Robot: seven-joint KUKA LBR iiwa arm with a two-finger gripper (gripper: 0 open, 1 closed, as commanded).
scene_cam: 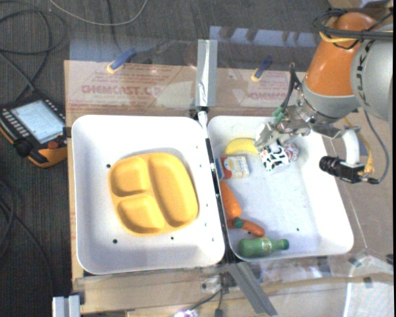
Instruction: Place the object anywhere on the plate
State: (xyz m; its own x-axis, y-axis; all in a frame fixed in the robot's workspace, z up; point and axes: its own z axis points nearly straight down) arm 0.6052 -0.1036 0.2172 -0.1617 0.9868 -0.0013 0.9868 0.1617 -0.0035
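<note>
A: While you look at the yellow plate (154,191), where does the gripper (273,137) hang?

B: Well right of the plate. Whether its fingers are spread, you cannot tell. The black-and-white spotted object (275,157) lies beneath it, just beside a yellow banana (240,146)

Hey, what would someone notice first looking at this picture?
Probably the bright yellow three-compartment plate in the left white bin. Next, the grey arm's orange band at upper right, its gripper over a black-and-white spotted cube in the right white bin.
</note>
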